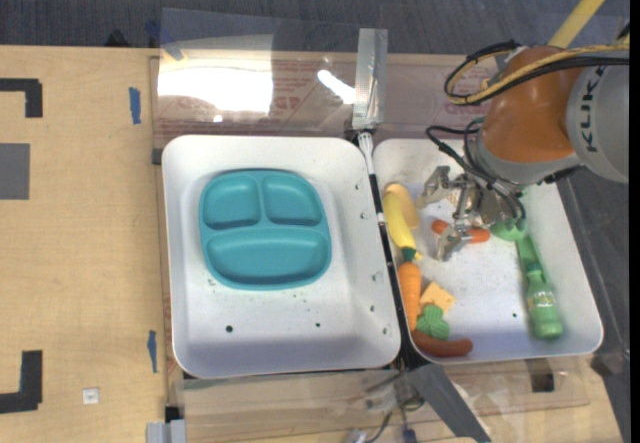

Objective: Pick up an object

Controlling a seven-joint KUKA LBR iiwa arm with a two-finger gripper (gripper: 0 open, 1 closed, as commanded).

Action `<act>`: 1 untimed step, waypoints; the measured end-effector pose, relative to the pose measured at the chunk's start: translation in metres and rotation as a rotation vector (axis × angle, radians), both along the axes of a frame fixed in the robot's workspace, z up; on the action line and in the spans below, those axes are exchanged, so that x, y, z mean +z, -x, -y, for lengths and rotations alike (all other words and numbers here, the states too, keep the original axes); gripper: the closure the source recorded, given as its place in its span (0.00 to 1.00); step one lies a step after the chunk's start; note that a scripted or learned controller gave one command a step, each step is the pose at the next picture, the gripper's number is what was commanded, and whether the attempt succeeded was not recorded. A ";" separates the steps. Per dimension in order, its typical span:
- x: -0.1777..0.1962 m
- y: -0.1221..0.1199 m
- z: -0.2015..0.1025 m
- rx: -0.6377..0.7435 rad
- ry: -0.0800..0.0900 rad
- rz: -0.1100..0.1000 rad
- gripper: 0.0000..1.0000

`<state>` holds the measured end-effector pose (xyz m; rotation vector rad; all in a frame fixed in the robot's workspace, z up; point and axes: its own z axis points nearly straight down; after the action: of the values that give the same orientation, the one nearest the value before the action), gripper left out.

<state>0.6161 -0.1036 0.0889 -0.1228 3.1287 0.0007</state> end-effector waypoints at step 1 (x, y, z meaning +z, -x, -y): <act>0.002 0.107 -0.007 -0.002 0.000 -0.006 0.00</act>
<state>0.5095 -0.0968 0.0910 -0.1192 3.1346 0.0004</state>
